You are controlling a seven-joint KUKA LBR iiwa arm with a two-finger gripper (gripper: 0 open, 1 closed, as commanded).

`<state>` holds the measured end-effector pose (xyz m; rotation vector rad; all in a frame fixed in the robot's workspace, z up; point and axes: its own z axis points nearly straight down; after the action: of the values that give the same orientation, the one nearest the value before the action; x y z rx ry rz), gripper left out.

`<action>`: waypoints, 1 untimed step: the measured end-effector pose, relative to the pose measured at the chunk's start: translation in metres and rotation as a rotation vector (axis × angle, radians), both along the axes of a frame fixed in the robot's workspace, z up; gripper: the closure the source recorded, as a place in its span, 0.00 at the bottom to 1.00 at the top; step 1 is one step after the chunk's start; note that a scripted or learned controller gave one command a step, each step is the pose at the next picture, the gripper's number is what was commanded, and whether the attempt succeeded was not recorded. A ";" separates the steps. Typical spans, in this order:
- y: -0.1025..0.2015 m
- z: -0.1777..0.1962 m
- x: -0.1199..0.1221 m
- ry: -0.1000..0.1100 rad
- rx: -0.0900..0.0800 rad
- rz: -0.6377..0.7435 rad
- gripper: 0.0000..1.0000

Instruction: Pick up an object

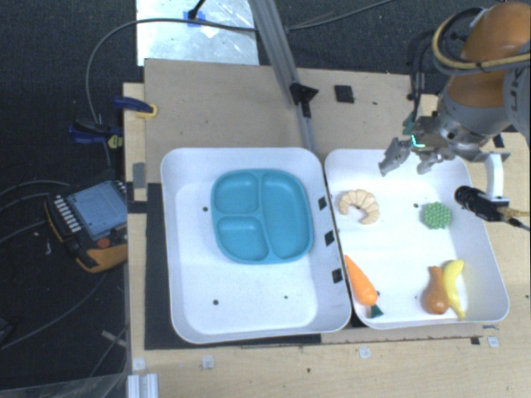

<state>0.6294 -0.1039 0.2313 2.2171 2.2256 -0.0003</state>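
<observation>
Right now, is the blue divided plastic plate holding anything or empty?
Empty: the blue divided plate in the left white bin shows three bare compartments.

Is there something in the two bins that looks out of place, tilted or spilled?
Nothing is spilled or damaged. One small oddity: the carrot lies tight against the left wall of the right bin, its green tip at the front corner. The croissant, green ball and banana lie loose. The blue tray sits flat in the left bin.

Robotics lab bench; plywood board (224, 106) on dark carpet (50, 56); loose cables (99, 40); teach pendant (90, 222) on floor; clamps (124, 118) at bench edge.
</observation>
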 end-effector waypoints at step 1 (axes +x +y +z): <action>0.000 0.001 0.000 -0.002 0.000 0.000 0.00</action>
<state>0.6299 -0.1038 0.2322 2.2158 2.2249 0.0015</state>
